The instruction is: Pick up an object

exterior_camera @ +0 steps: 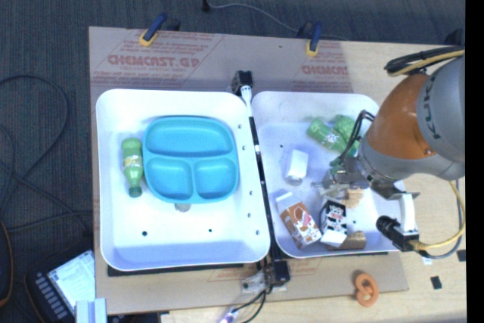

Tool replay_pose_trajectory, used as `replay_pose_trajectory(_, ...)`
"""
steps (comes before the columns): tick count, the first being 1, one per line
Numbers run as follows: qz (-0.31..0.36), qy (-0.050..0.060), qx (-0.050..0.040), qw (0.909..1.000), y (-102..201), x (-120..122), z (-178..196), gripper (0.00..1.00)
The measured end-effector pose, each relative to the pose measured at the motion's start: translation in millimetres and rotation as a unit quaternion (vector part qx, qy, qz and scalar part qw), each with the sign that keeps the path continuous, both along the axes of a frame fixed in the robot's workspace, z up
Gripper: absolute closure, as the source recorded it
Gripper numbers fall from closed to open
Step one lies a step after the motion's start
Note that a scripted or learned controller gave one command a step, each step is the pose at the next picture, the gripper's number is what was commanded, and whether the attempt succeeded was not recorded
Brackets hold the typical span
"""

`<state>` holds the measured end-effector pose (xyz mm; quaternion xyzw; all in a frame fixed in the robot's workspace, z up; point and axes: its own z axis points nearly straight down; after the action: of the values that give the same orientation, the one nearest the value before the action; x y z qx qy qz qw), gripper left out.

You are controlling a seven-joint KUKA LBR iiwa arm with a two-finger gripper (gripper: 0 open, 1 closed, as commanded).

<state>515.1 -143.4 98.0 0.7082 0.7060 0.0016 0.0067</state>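
tool (338, 179) low in right bin (281, 234) | finger state: cannot tell | beside black-white carton (333, 217)

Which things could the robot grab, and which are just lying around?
For the job: small white block, crumpled green wrapper, brown printed carton, black-and-white box, green plastic bottle, blue divided tray, gripper.

Just lying about: orange ring, blue-and-yellow clamps.

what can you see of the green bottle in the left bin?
The green bottle is small, translucent green plastic by the look of it, with a pale label band round its middle. It lies on its side on the floor of the left bin, lengthwise up and down the view, right beside the left edge of the blue divided tray.
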Motion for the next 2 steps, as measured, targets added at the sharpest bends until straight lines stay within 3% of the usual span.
replay_pose_trajectory(1, 0.002, 0.006, 0.0029, 1.0, -19.9, 35.2, 14.0, 1.0)
replay_pose_trajectory(2, 0.002, 0.006, 0.0032, 1.0, -19.7, 34.9, 13.7, 0.0)
